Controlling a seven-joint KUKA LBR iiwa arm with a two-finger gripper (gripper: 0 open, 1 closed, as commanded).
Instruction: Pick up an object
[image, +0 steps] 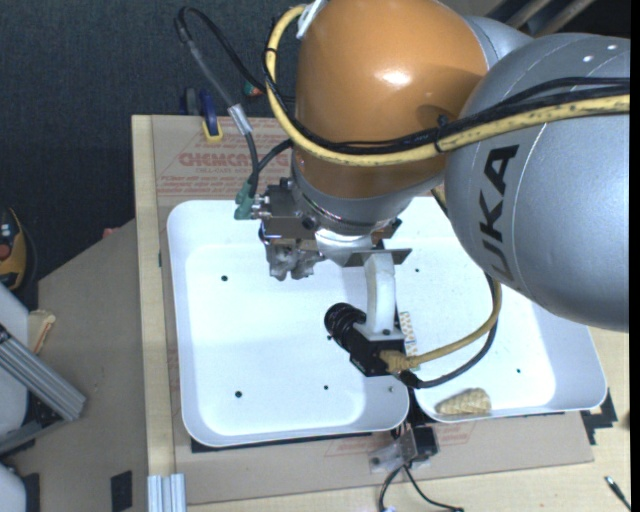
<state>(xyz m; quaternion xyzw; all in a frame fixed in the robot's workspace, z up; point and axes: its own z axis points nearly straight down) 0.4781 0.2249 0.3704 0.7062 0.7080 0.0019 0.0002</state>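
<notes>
Camera view: gripper (291, 264) over bin (225, 345); arm (545, 200) reads "UKA", board (200, 160) perhaps "CHEMCRA"

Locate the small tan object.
In the camera view, the tan object lies in the front left corner of the right bin, beside the left bin.

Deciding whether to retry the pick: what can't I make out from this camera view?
Right bin: largely hidden under the arm. A tan object shows at its front edge; its other contents are unknown.
Gripper, over the left bin: seen from above with its body in the way, so whether it holds anything cannot be told.
</notes>
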